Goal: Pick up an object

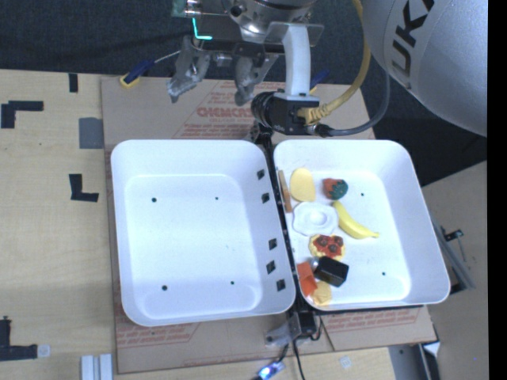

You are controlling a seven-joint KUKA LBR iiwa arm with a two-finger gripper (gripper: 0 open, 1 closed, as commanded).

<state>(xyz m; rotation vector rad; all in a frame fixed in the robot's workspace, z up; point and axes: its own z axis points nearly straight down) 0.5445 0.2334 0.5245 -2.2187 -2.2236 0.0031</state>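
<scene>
My gripper [212, 85] hangs high above the far edge of the left bin [127, 212], its two fingers spread apart with nothing between them. The right bin [396, 212] holds the objects, clustered along its left side: a pale yellow egg-shaped piece [302, 184], a red strawberry with a green top [335, 188], a yellow banana [353, 223], a white round piece [313, 218], a small pizza slice [327, 245], a black block [331, 272], an orange piece [306, 275] and a yellow piece [322, 293].
The bins stand side by side on a brown cardboard sheet [150, 113] on the bench. Black clips line the ridge between the bins [273, 236]. A yellow cable [348, 93] and black fitting hang behind the right bin. The grey arm body fills the upper right.
</scene>
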